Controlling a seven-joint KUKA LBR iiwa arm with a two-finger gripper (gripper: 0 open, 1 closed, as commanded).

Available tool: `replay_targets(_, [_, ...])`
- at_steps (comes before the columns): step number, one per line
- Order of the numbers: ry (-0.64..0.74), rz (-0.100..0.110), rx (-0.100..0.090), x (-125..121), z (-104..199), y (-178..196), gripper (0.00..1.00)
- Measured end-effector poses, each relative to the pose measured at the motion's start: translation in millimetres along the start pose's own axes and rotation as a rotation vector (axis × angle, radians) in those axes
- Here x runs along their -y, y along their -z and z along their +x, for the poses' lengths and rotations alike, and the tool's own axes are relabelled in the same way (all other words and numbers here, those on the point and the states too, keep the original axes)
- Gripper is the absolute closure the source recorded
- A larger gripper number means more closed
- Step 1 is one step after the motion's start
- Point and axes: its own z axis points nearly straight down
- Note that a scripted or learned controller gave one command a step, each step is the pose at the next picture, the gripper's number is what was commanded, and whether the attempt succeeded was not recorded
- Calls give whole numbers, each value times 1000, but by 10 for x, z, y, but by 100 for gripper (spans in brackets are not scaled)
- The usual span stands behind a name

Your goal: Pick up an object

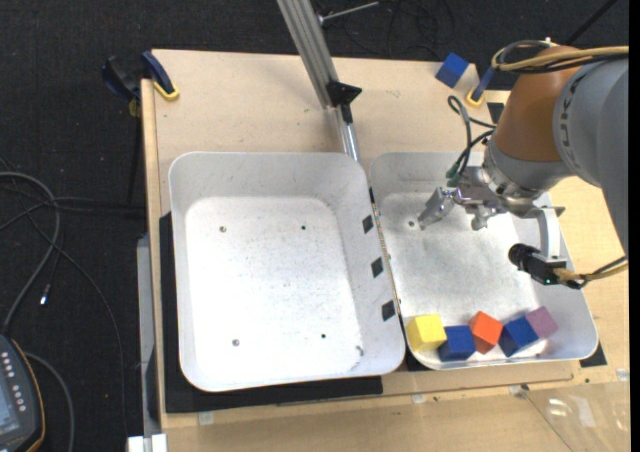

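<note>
5 blocks [484,332] clustered at near edge of right bin [572,270]. Gripper [455,211] over bin's far end, fingers [433,210] apart, nothing between. Left bin [200,180] alongside on worktop [250,100].

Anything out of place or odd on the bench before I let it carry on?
One blue block lies on the bare bench top behind the right bin, apart from the others. The yellow block, orange block and the rest crowd that bin's near edge. Nothing looks spilled or damaged.
</note>
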Motion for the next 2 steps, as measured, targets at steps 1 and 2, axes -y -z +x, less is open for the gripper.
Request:
replay_targets(1, [3,3,-3,296,263,-169,0])
replay_targets(2, [8,-10,-1,455,483,713,0])
